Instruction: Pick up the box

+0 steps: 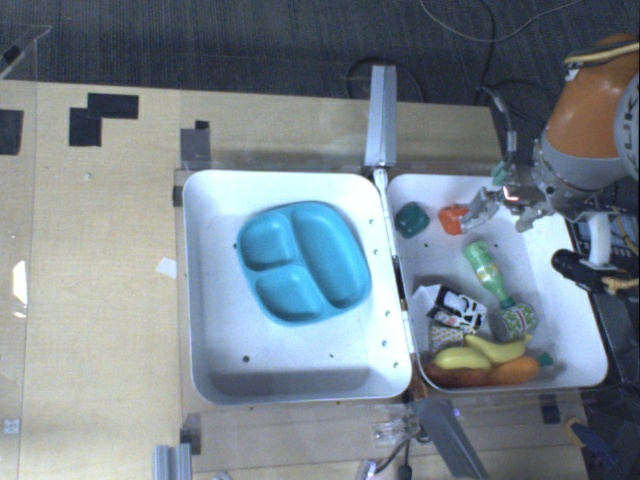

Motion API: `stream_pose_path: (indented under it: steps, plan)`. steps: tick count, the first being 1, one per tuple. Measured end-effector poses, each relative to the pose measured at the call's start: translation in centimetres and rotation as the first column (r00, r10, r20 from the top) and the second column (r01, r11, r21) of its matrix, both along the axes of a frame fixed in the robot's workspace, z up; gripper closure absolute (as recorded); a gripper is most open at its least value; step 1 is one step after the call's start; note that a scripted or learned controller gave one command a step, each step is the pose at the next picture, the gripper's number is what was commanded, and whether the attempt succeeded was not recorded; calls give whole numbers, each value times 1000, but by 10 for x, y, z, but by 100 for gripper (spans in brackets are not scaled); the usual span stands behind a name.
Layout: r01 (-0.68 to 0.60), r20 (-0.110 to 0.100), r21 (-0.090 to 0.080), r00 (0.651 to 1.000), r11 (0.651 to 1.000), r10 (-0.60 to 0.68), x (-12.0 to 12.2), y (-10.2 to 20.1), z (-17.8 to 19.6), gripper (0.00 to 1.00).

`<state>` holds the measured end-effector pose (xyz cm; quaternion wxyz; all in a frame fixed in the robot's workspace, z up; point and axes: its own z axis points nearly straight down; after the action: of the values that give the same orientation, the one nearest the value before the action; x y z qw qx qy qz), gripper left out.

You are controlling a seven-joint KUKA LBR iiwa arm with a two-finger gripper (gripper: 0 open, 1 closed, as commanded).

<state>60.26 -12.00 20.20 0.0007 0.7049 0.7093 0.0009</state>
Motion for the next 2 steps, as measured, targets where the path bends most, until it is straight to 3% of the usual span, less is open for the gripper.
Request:
stream_pose_path:
  steps: [1,2]
  plan:
    - [-4,3,0,1000,1000,4,-1,8,-106,0]
    - [-91,5,-3,996,996,91,35,-71,-40,0]
